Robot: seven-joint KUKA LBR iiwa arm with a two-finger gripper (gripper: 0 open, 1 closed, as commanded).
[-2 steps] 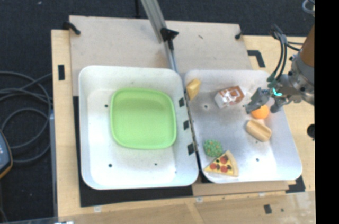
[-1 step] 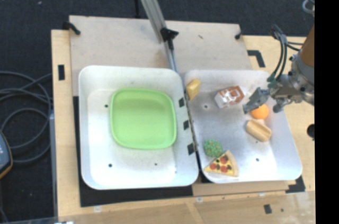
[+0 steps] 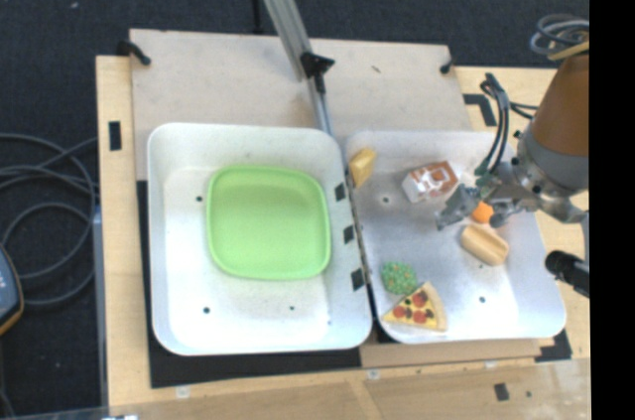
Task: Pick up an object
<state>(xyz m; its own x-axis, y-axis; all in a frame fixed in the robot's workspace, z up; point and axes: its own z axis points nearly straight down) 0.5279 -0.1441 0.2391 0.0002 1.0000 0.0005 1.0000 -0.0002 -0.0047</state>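
a pizza slice [image 3: 418, 308] lies at the right bin's [image 3: 526, 309] front edge, with a green broccoli piece [image 3: 399, 276] just behind it. the gripper [image 3: 474, 210] hangs low over the same bin, with a small orange object [image 3: 482, 212] at its tip and a hot dog bun [image 3: 484, 244] just beside; its opening cannot be told. a green plate [image 3: 268, 221] sits in the left bin [image 3: 179, 210].

The arm [image 3: 564, 125] is cut off at the right edge; a small orange object [image 3: 482, 212] sits partly hidden behind the gripper [image 3: 466, 210].
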